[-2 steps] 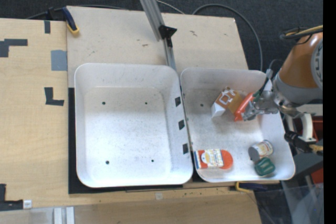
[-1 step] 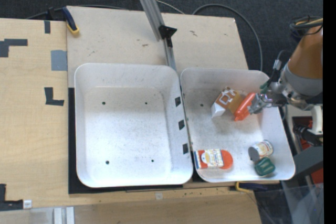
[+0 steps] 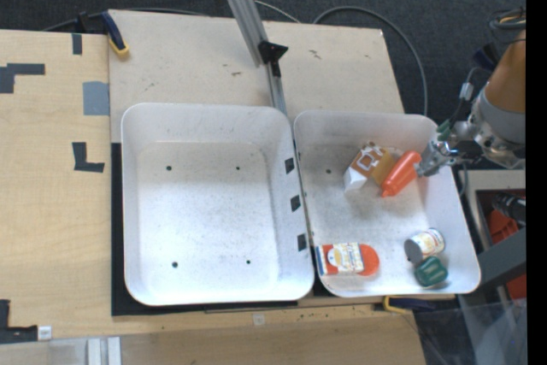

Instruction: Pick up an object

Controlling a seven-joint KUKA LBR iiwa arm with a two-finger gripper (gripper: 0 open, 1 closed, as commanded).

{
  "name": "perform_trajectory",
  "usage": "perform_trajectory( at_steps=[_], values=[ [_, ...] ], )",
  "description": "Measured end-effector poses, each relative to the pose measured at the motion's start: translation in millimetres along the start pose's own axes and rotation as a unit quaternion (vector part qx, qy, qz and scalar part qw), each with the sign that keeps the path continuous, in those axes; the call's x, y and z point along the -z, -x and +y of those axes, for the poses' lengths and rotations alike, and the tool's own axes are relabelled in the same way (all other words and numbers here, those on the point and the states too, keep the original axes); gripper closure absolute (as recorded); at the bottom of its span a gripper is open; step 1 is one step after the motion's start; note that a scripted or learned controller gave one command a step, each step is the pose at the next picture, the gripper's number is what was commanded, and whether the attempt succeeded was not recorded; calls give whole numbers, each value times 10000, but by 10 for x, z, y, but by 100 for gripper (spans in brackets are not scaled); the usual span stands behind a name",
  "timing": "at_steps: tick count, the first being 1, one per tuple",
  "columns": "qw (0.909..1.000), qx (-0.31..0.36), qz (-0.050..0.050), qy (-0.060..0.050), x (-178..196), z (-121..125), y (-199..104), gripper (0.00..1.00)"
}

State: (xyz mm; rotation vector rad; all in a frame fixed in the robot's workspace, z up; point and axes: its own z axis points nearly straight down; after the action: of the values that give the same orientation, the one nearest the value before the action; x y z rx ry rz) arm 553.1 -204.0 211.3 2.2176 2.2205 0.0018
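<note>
My gripper [image 3: 433, 158] hangs at the right bin's [image 3: 453, 222] right wall, below the grey wrist with its orange band. An orange carrot-shaped object [image 3: 399, 173] lies slanted, its upper right end right at the gripper's tip; whether it is gripped is unclear. Against its left side leans a white and orange carton [image 3: 366, 167]. At the bin's front left lies a red and white packet [image 3: 349, 259]. A silver can [image 3: 424, 244] and a green object [image 3: 431, 272] sit in the front right corner.
The left bin [image 3: 137, 184] stands beside the right one, with a shared rim between them. A slanted metal pole [image 3: 244, 4] reaches down to the bins' back edge. Cables run behind the right bin.
</note>
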Motion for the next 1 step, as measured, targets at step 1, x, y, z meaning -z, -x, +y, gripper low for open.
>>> perform_trajectory(
  at_steps=[1],
  values=[
    [10000, 5, -4, 13, 612, 75, -35, 100]
  ],
)
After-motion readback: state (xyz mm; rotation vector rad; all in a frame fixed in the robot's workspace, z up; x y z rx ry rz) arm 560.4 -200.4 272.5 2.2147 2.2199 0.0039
